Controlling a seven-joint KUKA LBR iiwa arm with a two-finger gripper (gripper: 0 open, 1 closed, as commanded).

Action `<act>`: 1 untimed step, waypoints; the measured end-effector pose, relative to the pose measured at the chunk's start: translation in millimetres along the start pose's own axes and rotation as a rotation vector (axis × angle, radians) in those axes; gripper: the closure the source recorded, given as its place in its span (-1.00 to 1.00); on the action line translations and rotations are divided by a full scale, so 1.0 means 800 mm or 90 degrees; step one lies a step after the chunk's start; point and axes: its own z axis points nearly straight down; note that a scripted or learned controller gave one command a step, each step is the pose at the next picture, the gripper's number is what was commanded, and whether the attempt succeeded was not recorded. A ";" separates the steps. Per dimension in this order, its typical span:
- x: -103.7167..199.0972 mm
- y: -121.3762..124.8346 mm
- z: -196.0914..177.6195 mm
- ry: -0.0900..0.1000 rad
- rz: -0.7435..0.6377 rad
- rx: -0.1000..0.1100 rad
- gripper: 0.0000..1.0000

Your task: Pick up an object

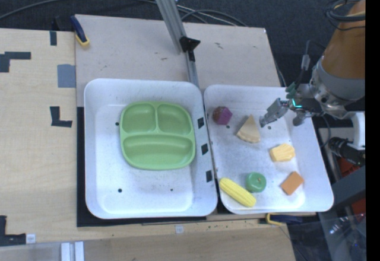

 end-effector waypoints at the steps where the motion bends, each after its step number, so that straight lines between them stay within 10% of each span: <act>1: -0.004 -0.007 0.078 0.001 0.001 0.004 -1.00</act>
